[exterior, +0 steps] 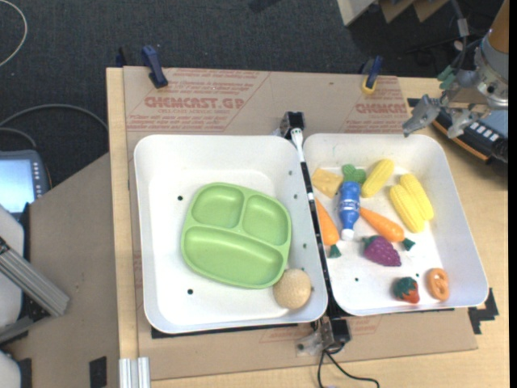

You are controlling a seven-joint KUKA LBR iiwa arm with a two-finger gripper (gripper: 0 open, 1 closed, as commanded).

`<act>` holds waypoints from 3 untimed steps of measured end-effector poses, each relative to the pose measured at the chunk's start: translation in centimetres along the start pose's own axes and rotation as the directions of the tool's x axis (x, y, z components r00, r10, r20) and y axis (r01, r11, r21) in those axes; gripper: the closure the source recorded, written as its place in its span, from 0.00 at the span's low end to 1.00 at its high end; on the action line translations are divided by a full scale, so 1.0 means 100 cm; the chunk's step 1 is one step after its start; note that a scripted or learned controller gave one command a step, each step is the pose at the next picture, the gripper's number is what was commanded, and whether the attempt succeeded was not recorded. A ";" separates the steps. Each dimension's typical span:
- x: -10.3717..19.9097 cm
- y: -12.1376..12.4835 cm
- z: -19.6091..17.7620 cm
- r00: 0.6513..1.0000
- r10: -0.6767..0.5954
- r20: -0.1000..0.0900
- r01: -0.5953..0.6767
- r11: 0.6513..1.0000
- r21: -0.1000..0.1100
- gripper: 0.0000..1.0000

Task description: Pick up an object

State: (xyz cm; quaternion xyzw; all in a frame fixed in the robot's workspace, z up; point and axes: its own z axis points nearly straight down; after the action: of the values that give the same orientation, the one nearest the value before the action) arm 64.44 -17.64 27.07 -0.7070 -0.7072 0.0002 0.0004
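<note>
While the gripper (420, 120) hovers above the right bin's (460, 217) far rim (finger state cannot be told), toy foods lie inside, including a blue bottle (348, 206).

One fixed camera looks down at a slant on the bench (242, 95), near enough to frame both white bins (153, 217) whole.
</note>
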 end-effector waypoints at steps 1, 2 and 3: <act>-0.050 -0.017 0.092 1.000 0.005 -0.001 -0.004 1.000 0.007 0.00; -0.041 -0.046 0.190 1.000 -0.003 -0.014 0.003 1.000 0.003 0.00; 0.039 -0.125 0.187 1.000 -0.003 -0.006 0.003 1.000 0.008 0.00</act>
State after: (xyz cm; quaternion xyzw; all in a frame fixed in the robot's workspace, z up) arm 51.92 -13.74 8.40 -0.7059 -0.7083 0.0007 0.0052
